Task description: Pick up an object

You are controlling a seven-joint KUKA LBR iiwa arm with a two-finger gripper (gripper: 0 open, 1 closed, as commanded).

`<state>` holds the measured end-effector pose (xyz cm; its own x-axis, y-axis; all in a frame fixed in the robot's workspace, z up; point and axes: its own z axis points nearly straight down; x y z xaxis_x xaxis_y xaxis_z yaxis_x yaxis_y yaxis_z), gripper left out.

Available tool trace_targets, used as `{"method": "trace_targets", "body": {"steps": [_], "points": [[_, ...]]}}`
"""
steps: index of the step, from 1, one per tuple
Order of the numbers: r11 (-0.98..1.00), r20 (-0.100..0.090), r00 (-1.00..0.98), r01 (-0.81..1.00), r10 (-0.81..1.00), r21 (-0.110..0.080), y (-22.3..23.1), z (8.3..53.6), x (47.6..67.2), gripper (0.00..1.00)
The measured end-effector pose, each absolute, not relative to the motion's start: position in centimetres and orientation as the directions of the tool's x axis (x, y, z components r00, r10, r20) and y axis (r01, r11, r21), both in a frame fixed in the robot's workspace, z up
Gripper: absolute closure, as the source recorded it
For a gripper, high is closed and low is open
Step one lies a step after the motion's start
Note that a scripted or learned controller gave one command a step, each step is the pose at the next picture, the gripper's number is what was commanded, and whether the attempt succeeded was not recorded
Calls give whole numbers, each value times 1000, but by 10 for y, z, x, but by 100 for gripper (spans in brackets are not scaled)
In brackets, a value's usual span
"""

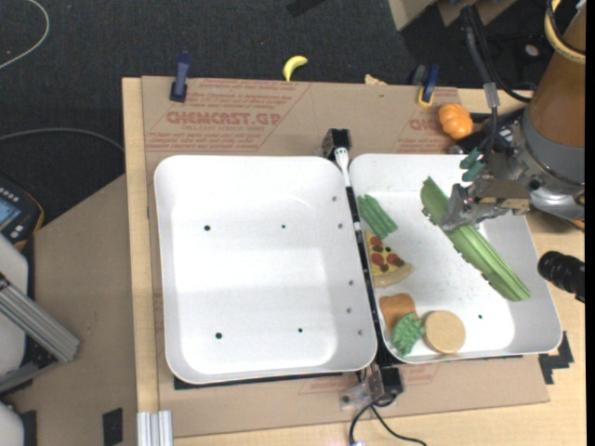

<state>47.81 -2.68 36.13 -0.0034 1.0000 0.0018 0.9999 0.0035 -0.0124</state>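
My gripper [458, 214] hangs over the right bin [409, 177], low at its upper middle. Right under it lies a long green celery-like stalk [488, 260], running from the bin's upper middle down to its right side. The gripper covers the stalk's upper part, and I cannot see whether it touches it. Along the bin's left side lie a small green leafy piece [376, 215] and a pizza slice [388, 261]. At the front sit an orange-brown block [398, 305], a green piece [406, 334] and a round tan disc [445, 332].
The left bin [186, 249] stands beside the right one, with a black clip [337, 143] between their far corners. Outside the bins on the board lie a small orange fruit [455, 120] and a yellow banana [295, 65]. Blue clamps [180, 77] hold the board's far edge.
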Motion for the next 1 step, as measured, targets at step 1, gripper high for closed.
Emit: {"method": "trace_targets", "body": {"steps": [1], "points": [[8, 2, -8, 1000, 1000, -9, 48, 331, 478, 100]]}}
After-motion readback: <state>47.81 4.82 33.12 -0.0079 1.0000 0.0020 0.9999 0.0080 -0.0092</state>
